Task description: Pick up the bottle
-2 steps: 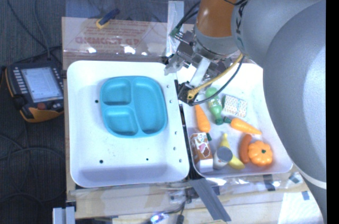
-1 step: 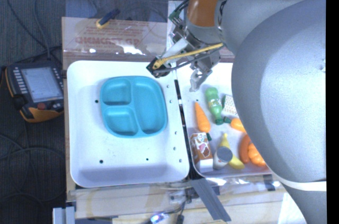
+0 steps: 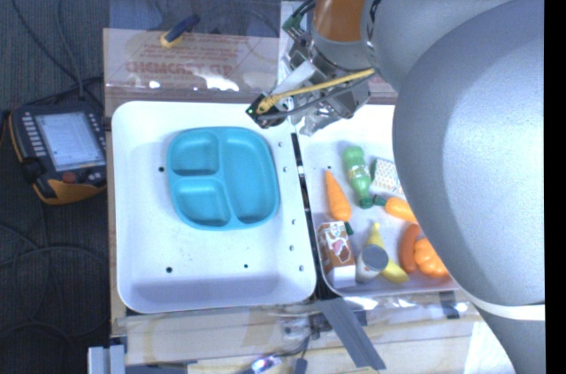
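Green bottle (image 3: 356, 171) between carrot (image 3: 337, 196) and box (image 3: 385, 179); tool (image 3: 305, 118) grip state perhaps unreadable.

Light is bright and even, coming from overhead. The 2 white bins (image 3: 133, 213) are close to blown out, with little surface detail, and glare streaks the clear plastic sheet (image 3: 190, 67) behind them. Soft, short shadows sit under the blue tray (image 3: 221, 178) and along the bin walls. The grey arm (image 3: 478, 142) looms large and slightly soft, being nearest the lens. The dark carpet (image 3: 53, 10) keeps its texture. Fine detail is grainy overall.
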You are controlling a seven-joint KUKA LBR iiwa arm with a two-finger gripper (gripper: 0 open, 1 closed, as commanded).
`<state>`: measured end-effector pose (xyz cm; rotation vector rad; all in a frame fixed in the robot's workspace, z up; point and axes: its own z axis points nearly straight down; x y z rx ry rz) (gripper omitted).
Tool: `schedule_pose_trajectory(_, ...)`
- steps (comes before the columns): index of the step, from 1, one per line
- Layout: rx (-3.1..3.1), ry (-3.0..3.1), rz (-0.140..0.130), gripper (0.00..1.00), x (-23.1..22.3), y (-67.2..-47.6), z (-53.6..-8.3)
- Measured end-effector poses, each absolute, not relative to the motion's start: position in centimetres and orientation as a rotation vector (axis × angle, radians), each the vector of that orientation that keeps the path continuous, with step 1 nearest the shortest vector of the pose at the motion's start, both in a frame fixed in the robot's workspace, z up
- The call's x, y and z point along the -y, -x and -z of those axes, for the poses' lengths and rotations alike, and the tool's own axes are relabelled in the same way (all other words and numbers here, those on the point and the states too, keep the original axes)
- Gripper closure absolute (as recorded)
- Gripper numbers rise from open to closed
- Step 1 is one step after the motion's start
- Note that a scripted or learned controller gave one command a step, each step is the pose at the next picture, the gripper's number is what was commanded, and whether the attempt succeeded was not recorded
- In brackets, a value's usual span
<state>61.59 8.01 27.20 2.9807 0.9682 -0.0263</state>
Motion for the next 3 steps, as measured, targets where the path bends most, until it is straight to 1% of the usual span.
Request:
schedule_pose_trajectory(1, -1.177, -2.913, 0.015, 1.0, -10.2, -62.1, -21.4)
schedule_pose_trajectory(2, -1.073, -2.947, -0.039, 1.0, -17.8, -65.7, -12.1)
schedule_pose_trajectory(3, -0.79, -3.025, -0.031, 1.0, -21.9, -66.9, -10.5)
